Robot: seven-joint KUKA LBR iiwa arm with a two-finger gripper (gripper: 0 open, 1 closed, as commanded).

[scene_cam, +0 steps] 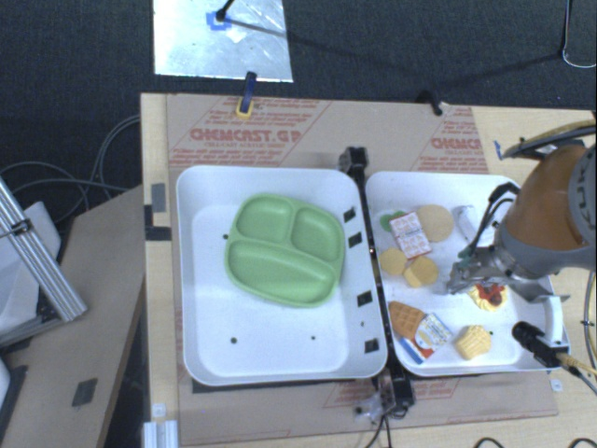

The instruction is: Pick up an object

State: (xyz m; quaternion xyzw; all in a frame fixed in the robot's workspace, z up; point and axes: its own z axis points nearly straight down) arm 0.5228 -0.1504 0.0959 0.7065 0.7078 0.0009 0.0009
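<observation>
Dark carpet is surrounding a desk (308, 124) covered with printed brown sheeting, and two white bins are sitting on it side by side. From the one overhead view, the arm (560, 217) is reaching in from the right, and the tool (469, 276) is hanging low inside the right bin (448, 364), among a scatter of toy food. Whether it is spread or pressed together cannot be told, since the wrist is hiding that part. Just beside the tool, toward the arm, a red and yellow piece (489, 295) is lying; on the tool's far side, a small yellow round (420, 272) and a red-printed packet (409, 232) are sitting close, with a waffle-like piece (408, 317) below it. Well away from the tool, across the divider, a green sectioned plate (284, 248) is resting in the left bin (201, 325). Judging from the crowding, a closing grasp is likely to be catching two pieces at once or nudging a small one aside, and light toys are liable to be slipping out on the lift.
</observation>
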